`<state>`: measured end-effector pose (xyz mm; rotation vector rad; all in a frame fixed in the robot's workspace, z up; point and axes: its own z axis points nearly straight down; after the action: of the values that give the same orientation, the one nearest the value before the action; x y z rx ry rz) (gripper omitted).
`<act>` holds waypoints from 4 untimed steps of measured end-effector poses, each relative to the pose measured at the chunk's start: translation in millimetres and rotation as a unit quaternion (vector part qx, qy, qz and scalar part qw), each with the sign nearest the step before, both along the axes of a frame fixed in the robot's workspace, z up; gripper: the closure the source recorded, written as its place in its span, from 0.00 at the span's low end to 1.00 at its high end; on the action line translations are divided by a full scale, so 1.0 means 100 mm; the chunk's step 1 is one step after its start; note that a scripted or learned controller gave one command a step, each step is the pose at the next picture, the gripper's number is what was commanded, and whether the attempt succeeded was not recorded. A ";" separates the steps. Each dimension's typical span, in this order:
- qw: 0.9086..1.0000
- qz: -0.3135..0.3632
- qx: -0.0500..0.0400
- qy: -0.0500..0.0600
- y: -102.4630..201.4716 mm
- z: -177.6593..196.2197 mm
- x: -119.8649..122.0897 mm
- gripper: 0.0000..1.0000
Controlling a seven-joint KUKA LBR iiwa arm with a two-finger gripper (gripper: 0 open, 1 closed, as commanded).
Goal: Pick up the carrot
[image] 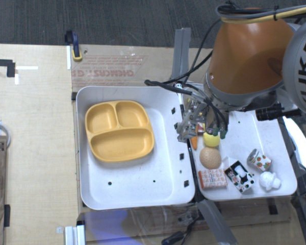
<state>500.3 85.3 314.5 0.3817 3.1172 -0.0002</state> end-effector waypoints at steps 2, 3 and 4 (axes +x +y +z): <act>0.996 -0.088 0.000 -0.001 -0.22 0.06 1.27 1.00; 0.999 -0.034 0.000 0.000 -0.35 -0.63 1.45 1.00; 0.995 0.104 0.000 -0.002 -0.22 -0.38 1.50 1.00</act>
<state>650.1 63.3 276.7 0.0566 3.1362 0.0010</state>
